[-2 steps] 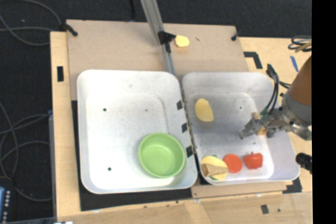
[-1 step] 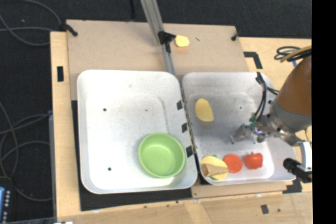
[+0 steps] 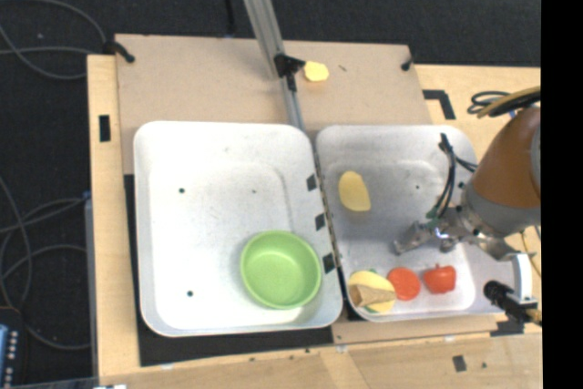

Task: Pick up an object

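Arm in from the right, orange band low over the right bin (image 3: 401, 146) — the gripper (image 3: 421, 239) is down inside it, near the middle of the floor. It's a small metallic blur; can't tell if the fingers are apart or together, and nothing is visibly between them.

Candidate objects are all in the right bin:
- yellow oval piece (image 3: 354, 191), lying alone left of the gripper, apart from it
- red tomato-like piece (image 3: 440, 279) and orange-red ball (image 3: 404, 283), side by side along the near wall, just below the gripper
- yellow-and-tan piece (image 3: 372, 291) jammed in the near-left corner, touching the ball

Left bin (image 3: 209, 159) carries a green bowl (image 3: 281, 268) near its front right. One more small yellow piece (image 3: 316, 72) sits out on the counter (image 3: 364, 91) beyond the bins by the metal post (image 3: 255, 0) — probably out of play.

Likely mid-descent or searching — nothing picked yet. Wall-hugging items look harder to grasp.
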`<state>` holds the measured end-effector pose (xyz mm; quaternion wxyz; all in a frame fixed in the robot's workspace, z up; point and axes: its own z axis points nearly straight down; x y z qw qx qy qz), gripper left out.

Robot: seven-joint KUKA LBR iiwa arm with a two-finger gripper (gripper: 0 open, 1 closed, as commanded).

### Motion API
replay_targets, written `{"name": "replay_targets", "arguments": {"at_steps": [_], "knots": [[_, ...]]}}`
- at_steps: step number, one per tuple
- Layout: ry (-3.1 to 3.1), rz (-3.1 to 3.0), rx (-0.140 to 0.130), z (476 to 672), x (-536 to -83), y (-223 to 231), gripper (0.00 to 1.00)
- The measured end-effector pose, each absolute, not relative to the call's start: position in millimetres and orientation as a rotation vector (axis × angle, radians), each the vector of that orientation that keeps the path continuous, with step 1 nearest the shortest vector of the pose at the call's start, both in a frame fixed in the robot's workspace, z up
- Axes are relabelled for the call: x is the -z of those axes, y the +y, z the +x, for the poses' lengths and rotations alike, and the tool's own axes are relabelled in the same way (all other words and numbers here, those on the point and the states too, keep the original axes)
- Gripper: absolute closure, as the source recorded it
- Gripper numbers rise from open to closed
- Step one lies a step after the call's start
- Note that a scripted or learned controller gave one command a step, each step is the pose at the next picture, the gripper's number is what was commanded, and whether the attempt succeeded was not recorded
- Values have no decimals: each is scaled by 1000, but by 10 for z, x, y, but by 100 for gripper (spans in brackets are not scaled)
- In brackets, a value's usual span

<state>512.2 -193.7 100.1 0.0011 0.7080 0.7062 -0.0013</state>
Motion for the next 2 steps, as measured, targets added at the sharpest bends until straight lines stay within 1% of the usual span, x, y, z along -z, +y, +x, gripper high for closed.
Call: {"name": "replay_targets", "arguments": {"at_steps": [1,2], "knots": [[2211,2225,-3,5136,-1118,-1937,100],[2222,2213,-6,5146,-1549,-1927,100]]}}
